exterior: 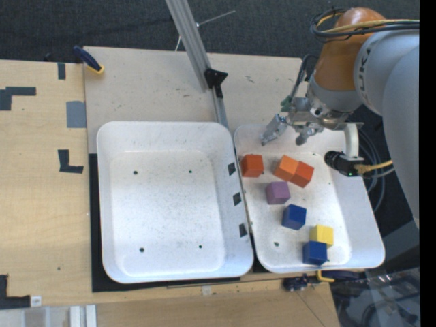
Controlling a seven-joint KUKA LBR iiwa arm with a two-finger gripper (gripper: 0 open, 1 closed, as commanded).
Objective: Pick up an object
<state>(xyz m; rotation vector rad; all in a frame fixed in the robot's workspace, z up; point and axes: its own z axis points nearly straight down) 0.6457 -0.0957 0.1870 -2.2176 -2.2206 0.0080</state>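
Metal hand (pixel 286 135) open, matte cubes (pixel 294 171), speckled white bin (pixel 354 210)

Two white bins sit side by side on the bench. The left bin (pixel 163 203) shows only a speckled floor with a few dark dots. The right bin (pixel 354 213) holds six blocks: a red cube (pixel 253 165) near its left wall, an orange block (pixel 295 170) to the right of it, a purple cube (pixel 277 193) just below between them, a blue cube (pixel 294 216) lower still, and a yellow cube (pixel 323 235) touching a second blue block (pixel 315 252) near the front rim. The gripper (pixel 286 134) hangs above the bin's far end, fingers spread apart with nothing between them, well clear of the blocks. A grey metal bar (pixel 191 36) slants across the bench behind the bins.
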